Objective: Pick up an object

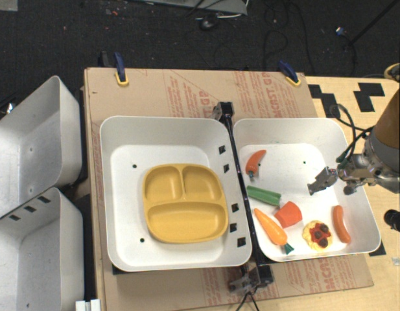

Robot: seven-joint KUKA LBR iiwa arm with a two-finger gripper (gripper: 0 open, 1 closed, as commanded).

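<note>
Cardboard-topped desk [187, 89] carries two bins, toy food all in the right bin [297, 135]; claw [330, 181] hangs there, nothing held, can't tell its opening, so I'd drop straight onto the sausage [341, 223] nearby, clear of the wall.

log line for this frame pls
arm: over right bin | gripper: nothing seen held | nearest: sausage | tray: left bin

Grey arm reaching in from right, claw [329, 181] low, fingers apart
</note>
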